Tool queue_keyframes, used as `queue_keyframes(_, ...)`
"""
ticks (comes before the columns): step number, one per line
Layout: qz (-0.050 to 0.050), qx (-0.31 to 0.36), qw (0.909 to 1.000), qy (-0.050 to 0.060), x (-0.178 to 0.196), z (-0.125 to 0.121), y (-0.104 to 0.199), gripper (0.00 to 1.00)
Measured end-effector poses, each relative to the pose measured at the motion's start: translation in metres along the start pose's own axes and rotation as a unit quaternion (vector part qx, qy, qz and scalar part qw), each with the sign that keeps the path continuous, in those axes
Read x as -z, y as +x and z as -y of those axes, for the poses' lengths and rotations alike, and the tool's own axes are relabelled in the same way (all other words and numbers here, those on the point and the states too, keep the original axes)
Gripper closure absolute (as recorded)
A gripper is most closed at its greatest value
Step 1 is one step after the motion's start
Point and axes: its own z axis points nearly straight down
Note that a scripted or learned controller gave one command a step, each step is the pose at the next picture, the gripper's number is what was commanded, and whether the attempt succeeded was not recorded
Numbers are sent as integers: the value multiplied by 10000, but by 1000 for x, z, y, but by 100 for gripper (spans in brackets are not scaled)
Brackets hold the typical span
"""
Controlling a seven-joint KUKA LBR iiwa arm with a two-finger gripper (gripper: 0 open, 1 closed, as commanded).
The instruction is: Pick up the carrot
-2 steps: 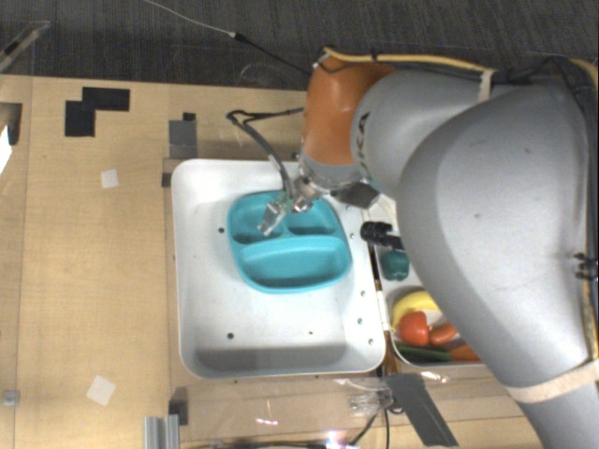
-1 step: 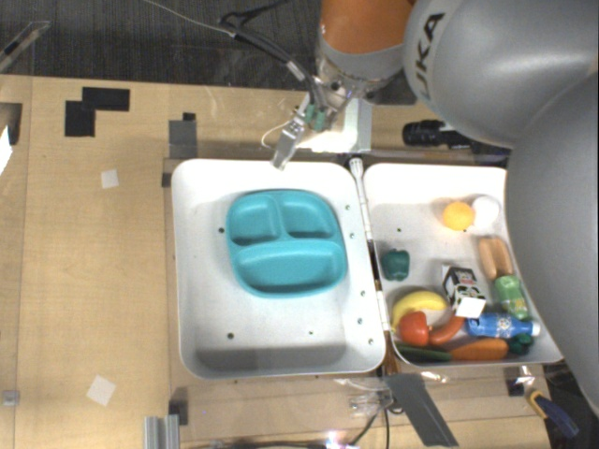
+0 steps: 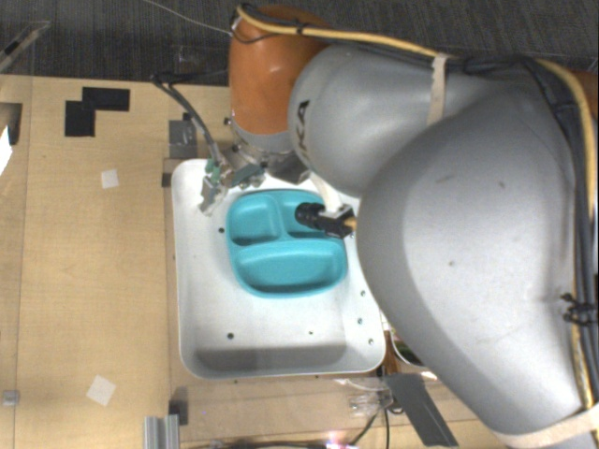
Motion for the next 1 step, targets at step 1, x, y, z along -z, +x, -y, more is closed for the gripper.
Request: queue_keyframes(1,25,46,10000,-66,17,-3,-1,100)
